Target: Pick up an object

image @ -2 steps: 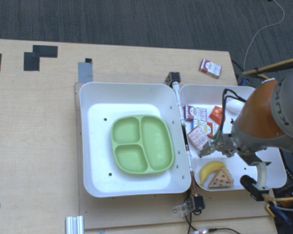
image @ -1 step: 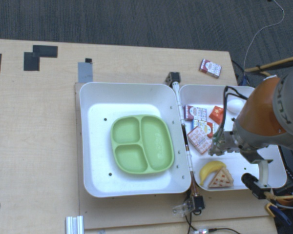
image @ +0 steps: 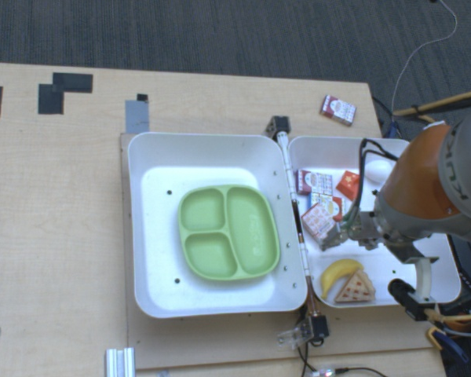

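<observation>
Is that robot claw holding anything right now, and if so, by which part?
It cannot be told. The gripper sits low in the right bin, beside the small cartons, above the banana.

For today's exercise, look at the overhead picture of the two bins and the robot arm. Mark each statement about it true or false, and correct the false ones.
1. The green divided plate lies in the left bin. True.
2. The banana lies on the bench outside both bins. False: it lies in the right bin, touching the sandwich wedge.
3. A small red and white packet lies on the bench beyond the right bin. True.
4. The plate's compartments hold food. False: all three look bare.
5. The gripper hangs over the left bin. False: it is over the right bin, next to the small cartons.
</observation>
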### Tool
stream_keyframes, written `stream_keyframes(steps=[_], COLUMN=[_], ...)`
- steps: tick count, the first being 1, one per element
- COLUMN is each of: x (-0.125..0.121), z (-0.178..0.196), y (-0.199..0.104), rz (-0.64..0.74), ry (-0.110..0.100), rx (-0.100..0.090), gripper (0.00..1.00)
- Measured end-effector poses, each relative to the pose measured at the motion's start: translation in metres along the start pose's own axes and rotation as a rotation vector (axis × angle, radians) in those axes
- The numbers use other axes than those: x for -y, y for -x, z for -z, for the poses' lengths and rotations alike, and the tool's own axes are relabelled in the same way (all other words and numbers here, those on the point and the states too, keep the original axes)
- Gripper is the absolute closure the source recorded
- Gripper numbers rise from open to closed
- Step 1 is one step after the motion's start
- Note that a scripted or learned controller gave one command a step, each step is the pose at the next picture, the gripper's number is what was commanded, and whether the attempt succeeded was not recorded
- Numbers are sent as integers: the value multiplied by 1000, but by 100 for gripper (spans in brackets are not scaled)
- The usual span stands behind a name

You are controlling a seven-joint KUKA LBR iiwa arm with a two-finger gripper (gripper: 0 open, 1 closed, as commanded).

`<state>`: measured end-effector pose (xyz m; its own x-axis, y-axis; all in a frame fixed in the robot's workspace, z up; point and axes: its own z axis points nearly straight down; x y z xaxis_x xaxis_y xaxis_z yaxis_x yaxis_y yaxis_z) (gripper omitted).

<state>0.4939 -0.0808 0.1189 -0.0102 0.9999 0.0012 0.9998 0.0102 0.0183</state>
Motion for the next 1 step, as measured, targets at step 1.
stream_keyframes(steps=[1], x=[6], z=[-32], y=[4], rz=[-8], ry=[-12], rx=[1], gripper=[0])
